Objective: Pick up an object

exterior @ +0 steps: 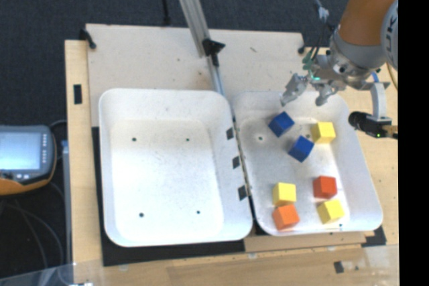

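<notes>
Yellow cubes (323, 131) three, blue cubes (281, 123) two, orange cubes (325, 187) two.

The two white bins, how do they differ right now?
The right bin holds seven small cubes: two blue, three yellow, two orange or red. The left bin shows just a few dark specks on its floor. The gripper hovers over the right bin's far edge, away from the left bin. Both are shallow, white, with rounded corners, side by side.
</notes>
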Robot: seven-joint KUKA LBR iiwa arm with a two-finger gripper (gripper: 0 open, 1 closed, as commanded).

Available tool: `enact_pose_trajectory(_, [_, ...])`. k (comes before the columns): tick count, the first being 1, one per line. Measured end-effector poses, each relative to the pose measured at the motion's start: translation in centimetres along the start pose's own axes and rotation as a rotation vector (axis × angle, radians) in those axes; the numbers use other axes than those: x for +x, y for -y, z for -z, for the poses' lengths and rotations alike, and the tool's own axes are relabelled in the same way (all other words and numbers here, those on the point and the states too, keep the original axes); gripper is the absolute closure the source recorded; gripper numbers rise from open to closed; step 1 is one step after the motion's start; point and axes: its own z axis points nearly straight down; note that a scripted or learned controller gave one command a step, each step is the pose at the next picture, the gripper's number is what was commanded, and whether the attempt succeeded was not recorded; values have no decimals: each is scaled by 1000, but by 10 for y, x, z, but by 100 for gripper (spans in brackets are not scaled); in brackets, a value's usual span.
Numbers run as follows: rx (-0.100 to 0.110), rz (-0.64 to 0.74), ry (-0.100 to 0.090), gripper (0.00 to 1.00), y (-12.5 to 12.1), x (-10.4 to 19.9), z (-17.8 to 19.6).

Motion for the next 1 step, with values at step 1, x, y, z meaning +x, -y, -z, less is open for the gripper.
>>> enact_pose_trajectory(1, [0, 0, 0, 0, 0, 0, 0])
